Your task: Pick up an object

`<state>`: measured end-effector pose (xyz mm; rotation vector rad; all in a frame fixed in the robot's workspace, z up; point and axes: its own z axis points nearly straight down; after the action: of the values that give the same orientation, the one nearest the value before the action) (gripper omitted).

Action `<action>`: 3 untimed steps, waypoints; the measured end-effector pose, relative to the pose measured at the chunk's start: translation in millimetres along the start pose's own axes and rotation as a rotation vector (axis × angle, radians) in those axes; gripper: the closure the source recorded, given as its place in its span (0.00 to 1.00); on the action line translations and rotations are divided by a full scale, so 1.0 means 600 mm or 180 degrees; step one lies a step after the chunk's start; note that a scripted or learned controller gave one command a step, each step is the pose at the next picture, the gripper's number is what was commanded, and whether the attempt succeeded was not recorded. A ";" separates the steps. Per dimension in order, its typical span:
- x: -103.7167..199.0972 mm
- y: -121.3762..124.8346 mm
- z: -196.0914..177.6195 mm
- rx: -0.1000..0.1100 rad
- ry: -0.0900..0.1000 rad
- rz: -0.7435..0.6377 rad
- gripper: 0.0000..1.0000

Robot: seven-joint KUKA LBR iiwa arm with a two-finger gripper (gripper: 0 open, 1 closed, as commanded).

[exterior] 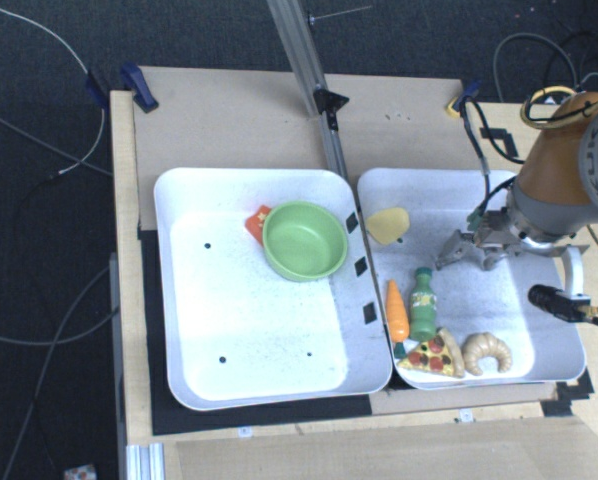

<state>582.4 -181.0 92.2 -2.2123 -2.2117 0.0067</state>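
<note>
Overhead, the arm (569, 168) reaches in from the right edge of the bench and hangs over the right bin (559, 358), near that bin's far right corner. Its claw (466, 251) points toward the middle of the bin with its two thin fingers spread wide, and nothing sits between them. The fingertips hover above bare white floor, apart from all the toys.

Most of the toys lie in the right bin. A pale yellow chip-shaped piece (387, 225) rests against the left wall near the far corner. Along the same wall, closer to the near edge, an orange carrot (396, 311) lies lengthwise, just beside a green bottle (423, 306) that lies parallel to it. At the near edge a pizza slice (431, 356) touches the bottle's base, and a tan croissant (488, 352) sits just to its right.

The left bin (219, 368) holds a green bowl (303, 240) upright near its far right corner, with a small red piece (256, 223) tucked against the bowl's left rim, partly hidden by it.
</note>
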 end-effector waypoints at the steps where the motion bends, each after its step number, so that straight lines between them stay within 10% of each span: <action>1: 0.000 0.003 -0.027 -0.0024 0.0000 -0.0001 1.00; 3: -0.006 0.010 -0.199 -0.0065 -0.0023 -0.0004 1.00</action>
<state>589.6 -185.4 211.3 -2.2247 -2.2267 -0.0080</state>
